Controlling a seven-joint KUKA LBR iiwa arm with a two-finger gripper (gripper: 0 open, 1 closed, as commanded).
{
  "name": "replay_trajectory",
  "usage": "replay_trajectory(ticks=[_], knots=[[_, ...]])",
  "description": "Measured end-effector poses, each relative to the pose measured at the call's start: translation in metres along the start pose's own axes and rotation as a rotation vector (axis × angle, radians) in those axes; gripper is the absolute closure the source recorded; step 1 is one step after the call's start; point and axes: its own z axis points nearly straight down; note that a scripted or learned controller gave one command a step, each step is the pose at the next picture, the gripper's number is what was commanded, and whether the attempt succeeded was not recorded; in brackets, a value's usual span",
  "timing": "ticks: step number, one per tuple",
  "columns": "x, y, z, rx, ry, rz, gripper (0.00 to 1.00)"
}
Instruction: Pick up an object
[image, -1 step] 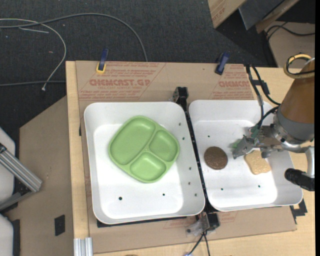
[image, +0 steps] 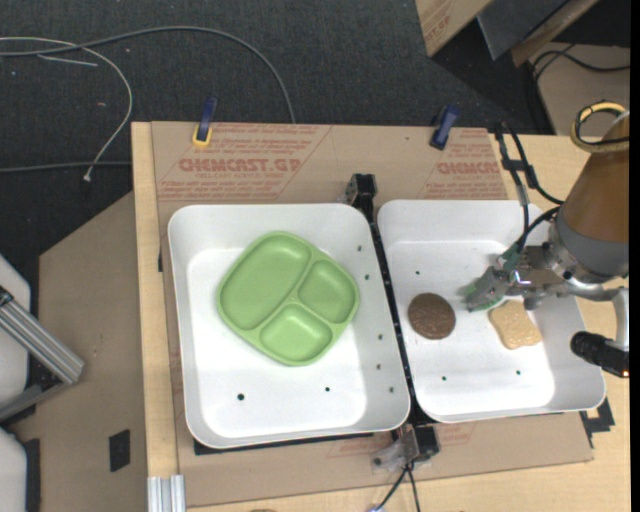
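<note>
White right bin (image: 480, 400) on cardboard-covered worktop (image: 150, 300); left bin (image: 200, 400) touching it along a black centre seam. Black clamp (image: 420, 440) at near end of seam, second clamp (image: 361, 187) at far end. Round brown cookie-like disc (image: 432, 315) near right bin's left wall; no long axis to note. Tan cracker-like piece (image: 516, 325) just right of disc, apart from it, long axis running near-to-far with slight tilt. Hand (image: 490, 290) low over right bin, just beyond both items, tips pointing left toward bin middle; spread of hand not readable, nothing seen held. Grey arm (image: 600, 210) entering from right, partly over bin's far-right corner. Green three-section plate (image: 288, 298) centred in left bin, turned diagonally. Two blue clips (image: 206, 118) on worktop's far edge.
</note>
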Motion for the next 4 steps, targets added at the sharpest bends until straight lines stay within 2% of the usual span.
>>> replay_trajectory(ticks=[2,3,4], knots=[[-0.01,-0.005,0.094,0.005,0.001,0.001,0.0],[-0.009,-0.005,0.122,0.002,0.001,0.002,0.0],[-0.009,-0.004,0.11,-0.002,0.0,0.002,1.0]])
